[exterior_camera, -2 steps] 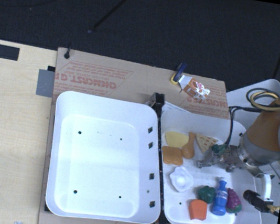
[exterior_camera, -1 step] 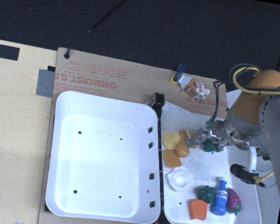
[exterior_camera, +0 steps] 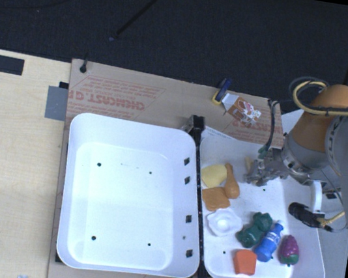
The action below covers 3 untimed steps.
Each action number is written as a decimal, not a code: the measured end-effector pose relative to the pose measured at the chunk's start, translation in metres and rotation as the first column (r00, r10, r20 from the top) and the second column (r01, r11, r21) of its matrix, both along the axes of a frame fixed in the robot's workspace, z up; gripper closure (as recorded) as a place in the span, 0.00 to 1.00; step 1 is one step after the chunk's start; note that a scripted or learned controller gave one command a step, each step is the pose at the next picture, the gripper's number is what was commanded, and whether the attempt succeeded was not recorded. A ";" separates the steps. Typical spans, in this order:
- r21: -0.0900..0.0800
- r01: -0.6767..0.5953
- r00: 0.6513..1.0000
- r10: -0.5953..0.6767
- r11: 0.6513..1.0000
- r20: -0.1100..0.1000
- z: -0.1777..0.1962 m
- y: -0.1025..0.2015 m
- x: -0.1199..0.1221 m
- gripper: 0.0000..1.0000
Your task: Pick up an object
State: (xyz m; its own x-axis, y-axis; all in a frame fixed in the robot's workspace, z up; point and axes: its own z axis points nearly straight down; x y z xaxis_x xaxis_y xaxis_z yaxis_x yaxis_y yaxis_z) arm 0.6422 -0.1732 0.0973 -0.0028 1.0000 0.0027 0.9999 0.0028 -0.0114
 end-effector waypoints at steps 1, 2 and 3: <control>0.000 0.000 1.000 0.000 1.000 0.000 0.000 0.000 0.000 0.00; 0.000 -0.001 1.000 0.001 1.000 0.001 0.000 0.000 0.000 0.00; 0.000 0.000 1.000 0.000 1.000 0.001 0.000 0.000 0.000 0.00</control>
State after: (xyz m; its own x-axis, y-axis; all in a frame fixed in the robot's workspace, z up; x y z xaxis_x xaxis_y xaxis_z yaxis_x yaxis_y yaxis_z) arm 0.6425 -0.1729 0.0971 -0.0033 1.0000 0.0025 0.9999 0.0033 -0.0108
